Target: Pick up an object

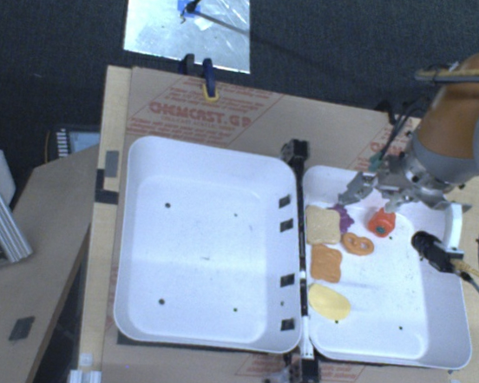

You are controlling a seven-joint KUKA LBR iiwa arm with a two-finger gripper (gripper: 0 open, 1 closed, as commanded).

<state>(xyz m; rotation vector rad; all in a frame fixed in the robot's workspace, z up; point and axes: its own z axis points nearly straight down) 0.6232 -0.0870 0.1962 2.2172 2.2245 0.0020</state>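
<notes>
The arm comes in from the upper right of the frame, orange band showing above the wrist, and its gripper (378, 191) hangs low over the far end of the right bin (439, 335). Fingers look spread wide, one (353, 190) splayed out to the left, the other side reaching toward the right, and nothing sits between them. Just below the gripper there's a small orange-red block (382, 223), standing short and stubby, so no clear long axis to call. Left of it, a purple scrap (344, 216) peeks out beside a pale slice of bread (322, 225), whose longer side runs up and down the frame, near the bin's left wall. A little pretzel (358, 244) lies between the bread and the block, lower down. Beneath the bread, an orange slab (326, 263), long side also running top to bottom, and below that a yellow oval piece (329, 302), stretched left to right with a slight tilt. The left bin (206, 243) sits alongside, touching at the middle divider. A black fitting (429, 247) juts over the right bin's right side.
</notes>
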